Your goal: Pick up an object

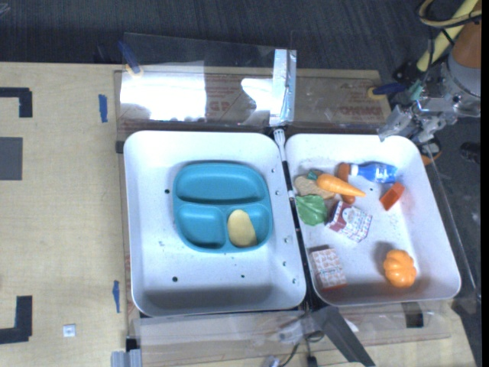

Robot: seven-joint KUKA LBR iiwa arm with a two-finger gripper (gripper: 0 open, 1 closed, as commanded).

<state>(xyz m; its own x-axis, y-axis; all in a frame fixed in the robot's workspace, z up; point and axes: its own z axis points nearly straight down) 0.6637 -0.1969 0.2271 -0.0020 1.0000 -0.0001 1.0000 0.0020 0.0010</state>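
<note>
The right bin [439, 205] holds several small items: a carrot [340, 185], a blue bottle [376, 172], a red block [392, 196], a green leafy piece [311, 209], two red-and-white packets [351, 222] [328, 267] and a small orange pumpkin [399, 267]. My gripper [409, 122] hangs over the back right corner of this bin, above the rim and apart from all the items. The nearest item to it is the blue bottle. Nothing is seen held in it.
The left bin [145, 205] carries a blue divided plate [221, 203] with a yellow oval fruit [241, 227] in its front right compartment. A clear plastic panel [206, 90] stands behind the bins. Cables and the arm [458, 44] crowd the upper right.
</note>
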